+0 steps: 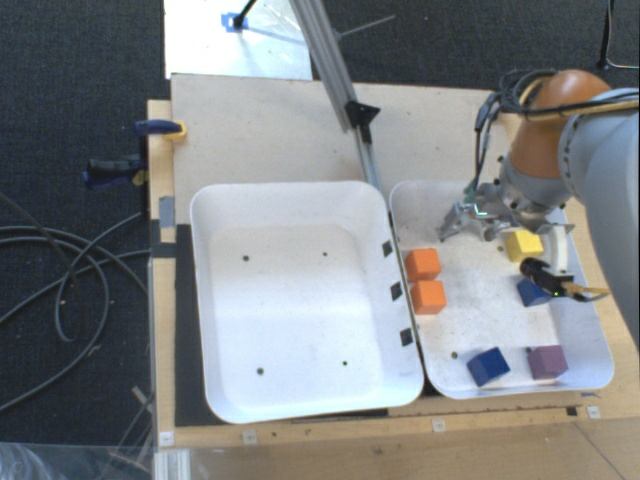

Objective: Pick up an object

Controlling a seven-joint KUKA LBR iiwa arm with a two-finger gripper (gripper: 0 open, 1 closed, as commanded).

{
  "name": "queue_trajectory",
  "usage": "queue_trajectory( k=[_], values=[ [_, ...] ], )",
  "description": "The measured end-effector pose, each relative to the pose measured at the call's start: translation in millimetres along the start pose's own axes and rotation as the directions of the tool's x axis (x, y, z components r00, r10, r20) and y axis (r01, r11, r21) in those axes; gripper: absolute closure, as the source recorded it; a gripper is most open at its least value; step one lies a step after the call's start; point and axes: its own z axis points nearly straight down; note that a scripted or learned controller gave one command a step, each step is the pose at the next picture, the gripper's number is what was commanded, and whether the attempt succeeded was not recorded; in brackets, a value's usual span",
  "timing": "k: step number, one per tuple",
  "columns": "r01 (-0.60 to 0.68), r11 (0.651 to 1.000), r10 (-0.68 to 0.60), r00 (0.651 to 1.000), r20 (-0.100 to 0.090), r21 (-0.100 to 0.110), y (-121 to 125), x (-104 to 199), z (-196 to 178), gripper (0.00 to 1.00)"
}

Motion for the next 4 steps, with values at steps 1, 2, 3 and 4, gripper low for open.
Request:
queue_trajectory(
  k=[1,2,3,4],
  values=[
    [0.007,1.000,-0.007,1.000,-0.010,0.001,-15.2,-45.2,0.1,0.00],
    [0.007,1.000,-0.007,1.000,-0.003,-0.004,-6.5,49.8,-56.1,0.00],
    [-0.005,1.000,0.005,1.000,-0.002,0.006,-48.6,58.0,3.1,0.00],
    [-0.011,1.000,0.011,1.000,0.004,0.001,-56.6,-20.1,-6.1,0.00]
  ],
)
